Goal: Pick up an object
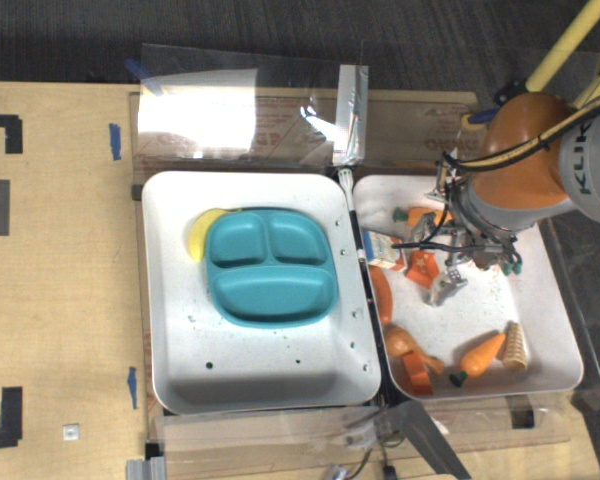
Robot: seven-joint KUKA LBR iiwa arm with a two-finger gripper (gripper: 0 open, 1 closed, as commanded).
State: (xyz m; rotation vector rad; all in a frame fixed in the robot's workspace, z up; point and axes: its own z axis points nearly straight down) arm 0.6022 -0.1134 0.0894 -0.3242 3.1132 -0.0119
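The tool [448, 286] is seen low inside the right bin [552, 313], hanging under the orange-banded arm [520, 148]; whether its fingers are apart or together cannot be told, and nothing is seen between them. An orange packet [421, 265] is touching or just beside the tool on its left. A toy carrot [480, 354] and a waffle cone [515, 346] are placed nearer the camera than the tool, and orange pieces [408, 360] lie toward the bin's near-left corner. Well to the tool's left, the left bin [180, 348] is occupied by a teal divided plate [272, 266] with a yellow item [199, 232] tucked at its far-left edge. Both bins are carried on a light wooden surface [55, 298] marked with black squares and blue tape. A clear plastic sheet [250, 118] is stood behind the bins, and dark floor is seen beyond.
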